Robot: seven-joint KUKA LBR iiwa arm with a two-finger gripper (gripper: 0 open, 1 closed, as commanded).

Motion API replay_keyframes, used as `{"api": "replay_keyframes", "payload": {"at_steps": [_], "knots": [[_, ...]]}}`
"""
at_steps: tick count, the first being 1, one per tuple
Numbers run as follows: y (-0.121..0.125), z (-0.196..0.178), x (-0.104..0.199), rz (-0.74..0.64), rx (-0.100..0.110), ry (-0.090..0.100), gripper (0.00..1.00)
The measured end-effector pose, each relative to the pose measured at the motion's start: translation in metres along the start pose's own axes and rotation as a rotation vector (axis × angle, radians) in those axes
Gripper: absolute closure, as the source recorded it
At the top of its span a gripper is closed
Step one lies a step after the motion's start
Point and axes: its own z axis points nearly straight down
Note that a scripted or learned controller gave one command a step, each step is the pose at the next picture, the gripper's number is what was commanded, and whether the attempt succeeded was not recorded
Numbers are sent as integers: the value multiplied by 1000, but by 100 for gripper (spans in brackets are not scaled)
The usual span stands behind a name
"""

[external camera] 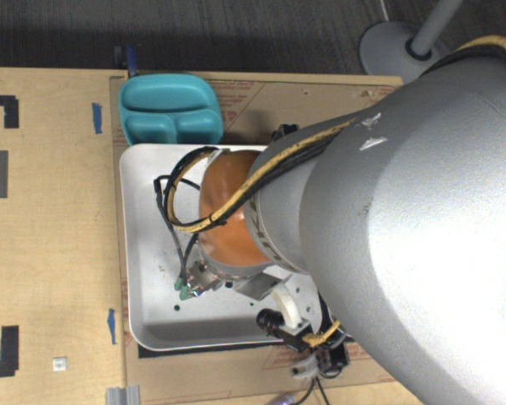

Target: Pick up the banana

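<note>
Overhead, grey arm (405, 218) (orange band) covers white bin (143, 251)

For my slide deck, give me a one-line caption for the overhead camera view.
Grey arm with orange band reaches down into a white bin, a teal tray behind.

A bulky grey arm (405, 226) with an orange band (228, 209) and looping black-and-yellow cables (181, 201).

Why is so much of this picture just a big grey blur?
In the camera view, the arm sits close to the lens, so it looms large and soft-edged; the white bin below is sharper, evenly lit, with faint shadow under the orange band.
</note>
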Motion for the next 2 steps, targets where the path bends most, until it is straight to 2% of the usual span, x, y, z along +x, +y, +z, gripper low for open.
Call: {"api": "replay_keyframes", "payload": {"at_steps": [1, 2], "knots": [[-2, -67, -2, 138, 6, -2, 100], [-6, 8, -8, -223, 3, 0, 100]]}}
